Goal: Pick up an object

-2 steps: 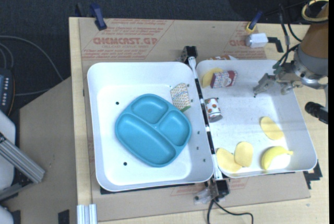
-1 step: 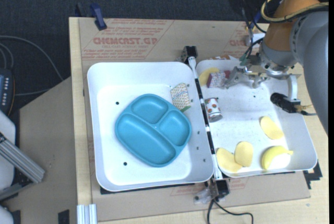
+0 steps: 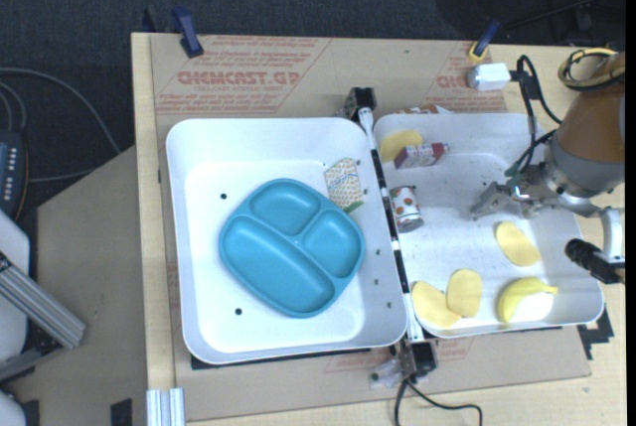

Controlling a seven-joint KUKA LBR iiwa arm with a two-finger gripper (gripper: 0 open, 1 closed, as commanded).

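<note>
Just below the gripper [image 3: 509, 199], open w/ nothing in it, sits a yellow chip [image 3: 516, 242], so go straight down & squeeze slow.

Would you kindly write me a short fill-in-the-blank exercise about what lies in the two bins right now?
1. The blue divided plate lies in the ____ bin of the camera view.
2. The small can lies on its ____ in the right bin.
3. The tool hangs over the ____ bin.
4. The plate has ____ compartments.

Missing words: left; side; right; three
</note>
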